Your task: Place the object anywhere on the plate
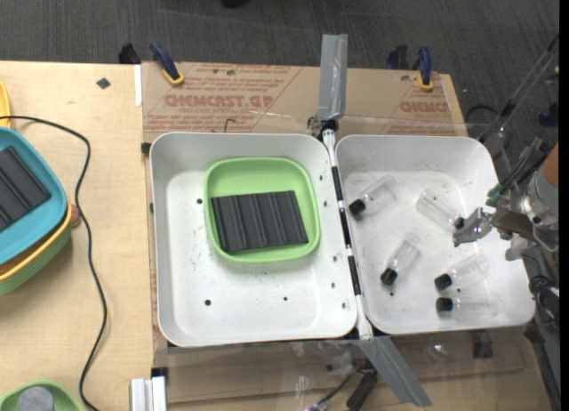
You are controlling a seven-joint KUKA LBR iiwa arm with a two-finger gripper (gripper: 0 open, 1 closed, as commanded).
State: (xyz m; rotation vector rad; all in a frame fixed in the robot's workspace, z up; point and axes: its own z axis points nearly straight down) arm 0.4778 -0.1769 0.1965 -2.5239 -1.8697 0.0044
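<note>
two white bins sit side by side, the left bin (178, 249) and the right bin (418, 147), split by a dark divider seam (342, 222), and that seam is the landmark here.

left of the seam: one green plate (260, 172) sits in the left bin, toward its far half. on the plate lies one dark ribbed mat (260, 221), covering most of the plate's floor. around the plate, bare white bin floor with a few small dark specks.

right of the seam: the right bin holds clear plastic vials with black caps, lying on their sides and well apart. four caps are plain to count. one vial (370, 197) lies just right of the seam in the far part of the bin. a second vial (399, 262) lies further right and nearer the camera. two more capped vials (455, 292) lie close together near the front right corner. one more clear vial (437, 206) shows faintly in the far right area, its cap hard to make out.

the gripper (469, 228) hangs over the right bin's right side, well away from the seam, low above the floor. the fingers read as a blurred metallic tip, and whether they are apart or together, i can't tell. no vial is visible between them.
</note>
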